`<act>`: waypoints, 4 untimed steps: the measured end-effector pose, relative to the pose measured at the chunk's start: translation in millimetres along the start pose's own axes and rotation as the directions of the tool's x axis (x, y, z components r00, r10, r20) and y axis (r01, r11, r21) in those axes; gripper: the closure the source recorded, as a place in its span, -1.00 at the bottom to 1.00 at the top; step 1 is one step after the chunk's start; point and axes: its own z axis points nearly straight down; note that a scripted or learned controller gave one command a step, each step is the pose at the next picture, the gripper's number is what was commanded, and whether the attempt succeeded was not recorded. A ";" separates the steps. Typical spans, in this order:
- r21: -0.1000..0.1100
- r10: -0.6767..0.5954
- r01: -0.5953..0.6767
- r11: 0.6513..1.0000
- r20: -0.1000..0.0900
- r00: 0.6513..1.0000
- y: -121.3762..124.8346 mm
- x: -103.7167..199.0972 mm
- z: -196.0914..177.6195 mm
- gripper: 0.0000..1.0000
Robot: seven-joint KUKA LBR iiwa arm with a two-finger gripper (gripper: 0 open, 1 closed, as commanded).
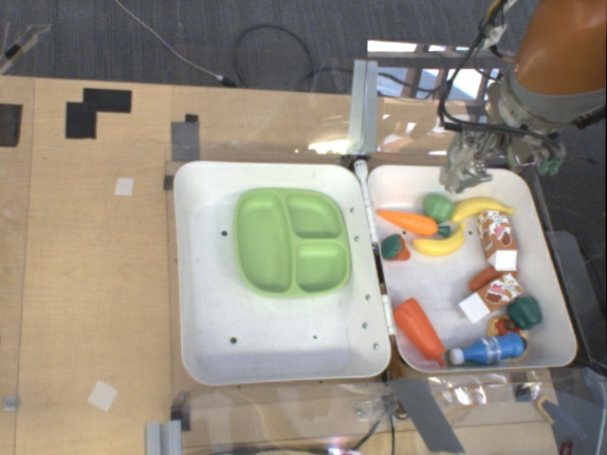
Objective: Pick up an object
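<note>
A jumble of toy food is seen packed into the right-hand shallow white bin (560, 282). Near the top of that bin a small green rounded toy vegetable (437, 206) is found, touching the leafy end of an orange plastic carrot (408, 222) that points left. Two yellow plastic bananas are laid just beside them: one (482, 208) to the right of the green piece, one (442, 245) curving below it. A small red and green strawberry-like piece (393, 246) is set against the bin's left wall.

Further down, a printed snack packet (495, 233) is seen upright beside the bananas, another printed packet (491, 294) below it, a dark green toy vegetable (524, 311) to its right, a blue plastic bottle (487, 351) along the bottom edge and a large orange-red toy piece (418, 329) at the lower left.

The two-finger gripper (466, 176) is held above the bin's top edge, just above the green piece; whether it is open or closed cannot be told from this angle, and nothing is seen held.

In the left white bin (199, 254) a light green divided plastic plate (290, 242) is laid flat.
</note>
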 end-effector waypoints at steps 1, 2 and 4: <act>-0.012 -0.217 0.217 0.976 -0.019 0.976 -54.8 48.7 132.9 1.00; -0.009 -0.219 0.219 0.976 -0.014 0.976 -53.9 46.4 129.8 -1.00; -0.007 -0.131 0.131 0.991 -0.014 0.991 -19.5 -23.6 184.8 -1.00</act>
